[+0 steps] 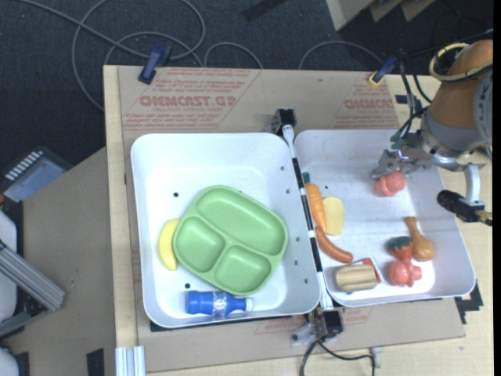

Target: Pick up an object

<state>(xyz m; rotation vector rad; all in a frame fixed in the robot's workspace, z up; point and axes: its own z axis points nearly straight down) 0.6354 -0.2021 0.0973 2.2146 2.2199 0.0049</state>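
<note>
Reaching down, our claw (394, 165) sits right on top of the pink toy (389, 183) (we cannot tell if it pinches it). Nothing is lifted yet, so picking up is left.

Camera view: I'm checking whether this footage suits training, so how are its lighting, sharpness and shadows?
Camera view: lighting is even and soft, with the white bins bright but not blown out; shadows are faint, seen mainly under the green divided plate and beneath the gripper; the picture is slightly soft overall, so the pink item by the gripper lacks detail; the dark floor is dim.
</note>
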